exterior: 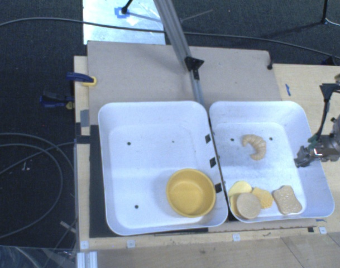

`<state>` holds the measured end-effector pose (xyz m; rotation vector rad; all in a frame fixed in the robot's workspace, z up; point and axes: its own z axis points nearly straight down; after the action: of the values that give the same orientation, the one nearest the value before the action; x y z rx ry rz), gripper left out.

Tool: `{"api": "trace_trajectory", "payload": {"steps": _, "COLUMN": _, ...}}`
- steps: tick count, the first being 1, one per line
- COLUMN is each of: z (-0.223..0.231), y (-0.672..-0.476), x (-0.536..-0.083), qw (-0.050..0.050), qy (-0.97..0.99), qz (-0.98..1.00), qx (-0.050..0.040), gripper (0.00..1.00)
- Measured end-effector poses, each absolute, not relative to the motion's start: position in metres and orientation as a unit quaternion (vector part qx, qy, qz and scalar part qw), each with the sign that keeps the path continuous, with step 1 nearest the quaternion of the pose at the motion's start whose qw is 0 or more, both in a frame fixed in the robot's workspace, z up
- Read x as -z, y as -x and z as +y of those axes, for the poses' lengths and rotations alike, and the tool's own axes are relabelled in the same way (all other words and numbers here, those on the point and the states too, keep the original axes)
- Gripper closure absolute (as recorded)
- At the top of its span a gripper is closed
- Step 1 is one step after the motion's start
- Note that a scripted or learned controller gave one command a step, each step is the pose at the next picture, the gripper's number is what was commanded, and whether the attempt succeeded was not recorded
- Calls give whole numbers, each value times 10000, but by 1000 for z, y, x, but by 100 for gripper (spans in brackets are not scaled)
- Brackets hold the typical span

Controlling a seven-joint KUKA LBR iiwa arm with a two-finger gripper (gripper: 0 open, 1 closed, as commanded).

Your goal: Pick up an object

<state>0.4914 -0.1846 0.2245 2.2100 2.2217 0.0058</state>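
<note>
Camera view puts the tool [305, 158] over the right bin's [312, 128] right rim; its opening cannot be told.

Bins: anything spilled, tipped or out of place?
Nothing stands out. The yellow bowl sits upright in the left bin. In the right bin, the croissant lies alone mid-bin, while the round pieces and cracker cluster at the near edge. The gripper hovers at the right rim, holding nothing.

dark carpet floor [30, 49] with cables [24, 161] around a wooden bench [158, 71]
</note>
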Motion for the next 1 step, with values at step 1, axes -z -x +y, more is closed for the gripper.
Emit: {"api": "trace_trajectory", "payload": {"steps": 1, "z": -141, "y": -506, "x": -233, "qw": 15, "qy": -7036, "qz": 7106, "qx": -17, "gripper": 100}}
